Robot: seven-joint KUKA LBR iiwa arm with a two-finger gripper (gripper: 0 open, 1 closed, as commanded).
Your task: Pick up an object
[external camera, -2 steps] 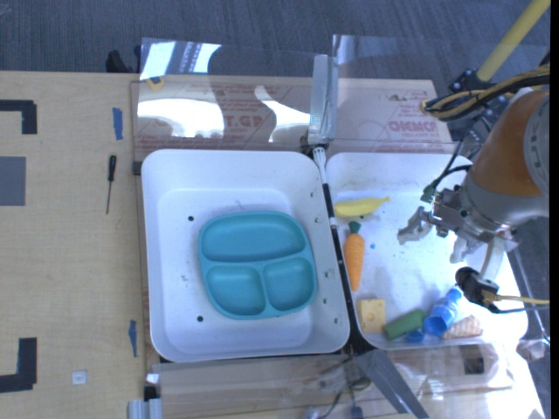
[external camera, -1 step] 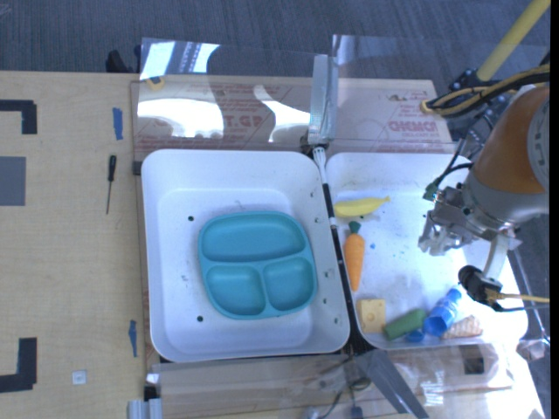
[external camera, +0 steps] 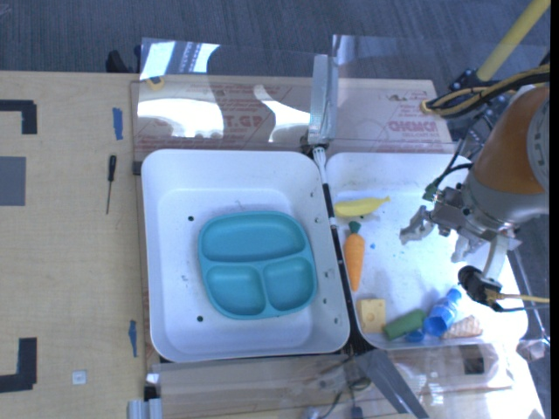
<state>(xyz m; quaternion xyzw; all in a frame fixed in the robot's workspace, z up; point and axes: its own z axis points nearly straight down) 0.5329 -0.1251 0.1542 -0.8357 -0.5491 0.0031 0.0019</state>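
My gripper (external camera: 437,238) hangs above the right bin (external camera: 397,177), over its bare middle floor. It is open, and nothing sits between its fingers (external camera: 413,228). To its left, near the divider, a yellow banana (external camera: 360,206) lies with an orange carrot (external camera: 354,256) just below it. Along the bin's front edge are a yellow cheese block (external camera: 372,313), a green piece (external camera: 404,325), a blue bottle (external camera: 442,312) and a tan waffle-like piece (external camera: 466,326). All of these lie apart from the gripper.
The left bin (external camera: 166,190) holds a teal divided plate (external camera: 257,263). A clear upright panel (external camera: 320,103) stands behind the bins. The grey arm with its orange band (external camera: 515,151) and yellow cables fills the right side. A black cable fitting (external camera: 472,283) hangs over the blue bottle.
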